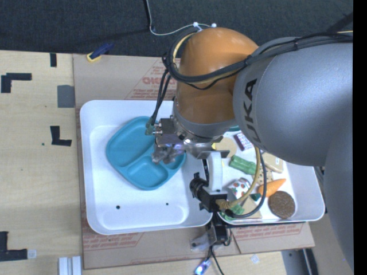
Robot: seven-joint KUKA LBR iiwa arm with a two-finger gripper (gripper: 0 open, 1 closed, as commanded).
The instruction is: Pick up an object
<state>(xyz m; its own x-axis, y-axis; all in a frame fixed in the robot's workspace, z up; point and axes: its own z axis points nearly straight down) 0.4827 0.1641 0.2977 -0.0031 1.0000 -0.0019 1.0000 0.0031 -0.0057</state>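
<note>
A blue divided plate [135, 153] lies in the left white bin [103, 211]. My gripper [166, 152] hangs over the plate's right edge, under the orange band of the arm [212, 79]. The arm's bulk hides much of the right bin [307, 211]. In that bin I see a green piece [243, 165], an orange carrot-like piece [274, 185], a brown round disc [282, 204] and a small purple packet [243, 141].
The bins rest on a cardboard sheet [114, 76] over a wooden bench. Black cables [206, 196] and a clamp hang between the two bins at the front. A blue-and-yellow object [100, 51] lies at the back edge of the bench.
</note>
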